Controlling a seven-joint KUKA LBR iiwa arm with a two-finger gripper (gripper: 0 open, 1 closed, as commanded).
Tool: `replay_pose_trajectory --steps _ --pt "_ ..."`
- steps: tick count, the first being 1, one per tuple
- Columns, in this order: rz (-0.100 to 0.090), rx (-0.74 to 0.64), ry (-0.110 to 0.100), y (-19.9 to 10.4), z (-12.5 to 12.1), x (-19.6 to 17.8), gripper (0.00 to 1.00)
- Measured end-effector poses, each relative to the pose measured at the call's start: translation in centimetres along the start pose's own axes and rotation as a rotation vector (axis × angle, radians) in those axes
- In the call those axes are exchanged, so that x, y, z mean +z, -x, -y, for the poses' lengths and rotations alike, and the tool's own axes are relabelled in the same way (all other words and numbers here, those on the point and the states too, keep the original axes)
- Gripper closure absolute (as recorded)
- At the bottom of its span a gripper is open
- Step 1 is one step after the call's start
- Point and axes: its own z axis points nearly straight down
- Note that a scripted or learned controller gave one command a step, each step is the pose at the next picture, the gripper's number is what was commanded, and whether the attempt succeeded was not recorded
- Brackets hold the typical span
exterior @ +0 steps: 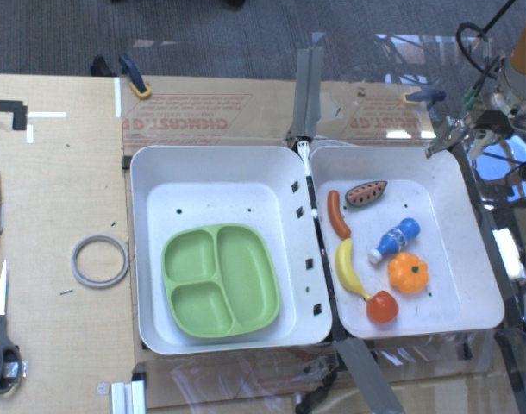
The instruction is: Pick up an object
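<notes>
All the grabbable stuff sits in the right bin (444, 192), lower middle-right of the frame: banana (348, 268), tomato (382, 307), small orange pumpkin (408, 273), blue bottle (394, 239), hot dog (338, 213) and watermelon slice (366, 192), spread loosely, probably so a claw can get around any one. The gripper (457, 132) is parked at the upper right past the bin's corner, and I can't tell how it's set. The left bin (151, 231) holds a green divided plate (220, 280); a tape ring (100, 260) and scissors (3, 352) lie on the wooden bench (56, 188), with grey carpet and chair wheels up top.

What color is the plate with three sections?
Light green, seen in the camera view, lying in the left bin.
</notes>
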Motion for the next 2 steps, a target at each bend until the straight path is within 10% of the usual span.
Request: replay_pose_trajectory --steps 1,2 --pt "0.0 -0.002 -0.001 -6.0 2.5 13.4 0.0" --pt "0.0 0.001 -0.001 -10.4 7.4 14.9 0.0"
